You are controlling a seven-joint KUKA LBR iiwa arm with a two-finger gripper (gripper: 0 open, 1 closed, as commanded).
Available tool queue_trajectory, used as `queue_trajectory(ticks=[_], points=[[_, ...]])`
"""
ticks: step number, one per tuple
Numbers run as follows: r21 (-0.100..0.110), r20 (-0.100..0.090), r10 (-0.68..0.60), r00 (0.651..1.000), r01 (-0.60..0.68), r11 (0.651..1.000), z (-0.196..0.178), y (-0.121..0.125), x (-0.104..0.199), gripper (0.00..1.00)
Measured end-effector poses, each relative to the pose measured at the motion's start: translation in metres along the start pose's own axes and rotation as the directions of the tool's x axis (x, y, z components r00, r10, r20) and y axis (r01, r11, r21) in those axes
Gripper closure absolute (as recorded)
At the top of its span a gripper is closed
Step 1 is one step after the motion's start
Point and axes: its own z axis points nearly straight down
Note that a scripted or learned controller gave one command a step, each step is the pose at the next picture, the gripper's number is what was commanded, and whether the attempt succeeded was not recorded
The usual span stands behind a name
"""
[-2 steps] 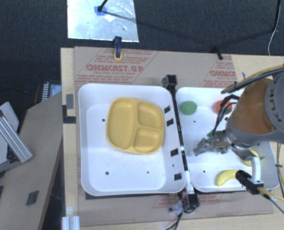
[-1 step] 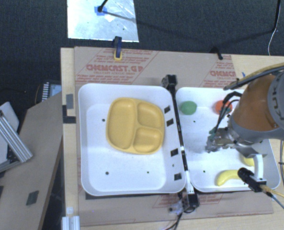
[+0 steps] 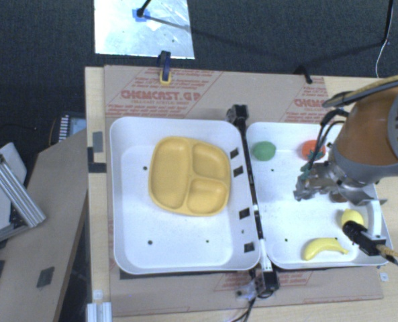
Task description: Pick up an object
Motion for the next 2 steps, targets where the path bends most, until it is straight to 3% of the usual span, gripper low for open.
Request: queue_trajectory(ticks=[1,2], points=[[-0.001,0.0,0.001,1.0,-0.001,1.0,-0.054,0.002,0.0,1.0],[0.004,-0.003,-0.004,1.0,0.004,1.0,-0.046,0.002,0.048,1.0]])
